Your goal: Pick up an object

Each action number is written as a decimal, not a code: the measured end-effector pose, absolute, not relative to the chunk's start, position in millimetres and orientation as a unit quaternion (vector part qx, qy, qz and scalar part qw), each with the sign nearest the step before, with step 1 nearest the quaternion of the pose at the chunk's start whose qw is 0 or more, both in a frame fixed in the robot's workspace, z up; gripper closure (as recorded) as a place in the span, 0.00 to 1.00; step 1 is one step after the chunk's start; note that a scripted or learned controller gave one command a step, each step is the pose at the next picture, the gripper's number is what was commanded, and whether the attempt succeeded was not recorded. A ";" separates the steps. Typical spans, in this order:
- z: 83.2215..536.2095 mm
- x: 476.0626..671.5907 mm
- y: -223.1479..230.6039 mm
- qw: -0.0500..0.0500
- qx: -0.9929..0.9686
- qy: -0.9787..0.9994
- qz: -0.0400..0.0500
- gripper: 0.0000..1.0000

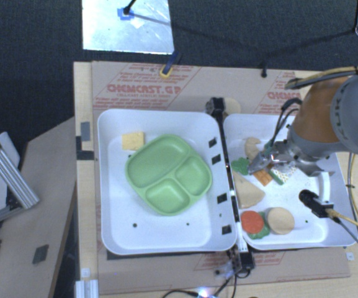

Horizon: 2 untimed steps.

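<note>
My gripper (267, 162) hangs low in the right bin (303, 234), just above an orange waffle-like piece (262, 178) and a green-and-white piece (280, 176). A green leafy piece (239, 166) lies to its left and a pale round piece (252, 146) behind it. A beige wedge (248, 192), a red tomato slice on green (253, 222) and a tan bun (280, 220) lie nearer the front. Nothing shows between the fingers.
The left bin (113, 228) holds a green divided plate (168, 174) and a yellow block (133, 141) at its back left. A black-clipped divider (223, 166) separates the bins. The arm covers the right bin's back right part.
</note>
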<state>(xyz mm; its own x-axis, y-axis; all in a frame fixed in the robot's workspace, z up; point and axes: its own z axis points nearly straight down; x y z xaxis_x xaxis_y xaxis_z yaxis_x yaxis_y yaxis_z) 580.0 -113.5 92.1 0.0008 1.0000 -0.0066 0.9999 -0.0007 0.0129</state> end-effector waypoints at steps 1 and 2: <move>104.8 582.3 -114.9 0.011 0.708 0.706 0.005 1.00; 147.9 580.4 -115.4 0.001 0.706 0.708 0.001 1.00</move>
